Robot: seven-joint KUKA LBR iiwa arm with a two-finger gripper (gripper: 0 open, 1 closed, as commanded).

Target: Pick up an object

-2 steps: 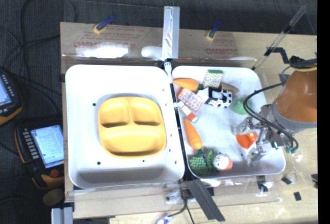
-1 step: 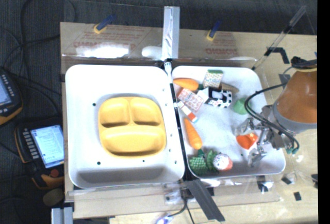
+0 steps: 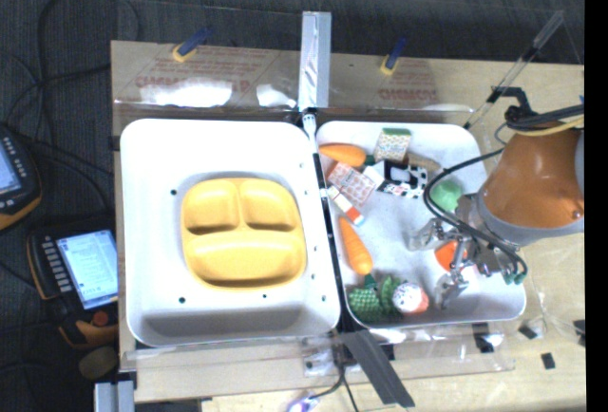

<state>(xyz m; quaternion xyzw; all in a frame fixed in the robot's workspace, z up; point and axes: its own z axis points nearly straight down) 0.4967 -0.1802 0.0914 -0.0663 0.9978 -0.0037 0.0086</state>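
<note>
Objects for picking lie scattered in the right bin (image 3: 494, 313), and none of them looks lifted yet. At the bin's 12 o'clock edge sit an orange carrot-like piece (image 3: 344, 155) and a small patterned block (image 3: 391, 144), with a black-and-white toy (image 3: 403, 179) just below the block. A flat red-and-white card (image 3: 350, 184) leans near the divider at 10 o'clock. Another orange carrot (image 3: 357, 249) lies along the divider toward 8 o'clock, and at 6 o'clock a green leafy toy (image 3: 370, 298) sits touching a round white-and-red toy (image 3: 410, 298). A green ball (image 3: 446, 195) rests near the bin's middle, partly ringed by a dark cable.

The arm (image 3: 537, 187) reaches in from 3 o'clock, its orange band hanging over the bin's right side. The tool (image 3: 456, 270) is low in the bin at about 4 o'clock, its metal fingers (image 3: 448, 285) pointing down toward the floor of the bin. A small orange-red object (image 3: 446, 254) shows right among the fingers, but the linkage hides the contact, so whether the tool is spread, closed, or pinching that piece cannot be told.

The left bin (image 3: 142, 211) carries a yellow divided tray (image 3: 243, 230) at its centre, well apart from the tool.

As a judgement, the approach and descent look done. What remains is a confirmed closure on the orange-red piece and a lift clear of the bin; until the piece is seen rising with the fingers, the pick cannot be counted as made.
</note>
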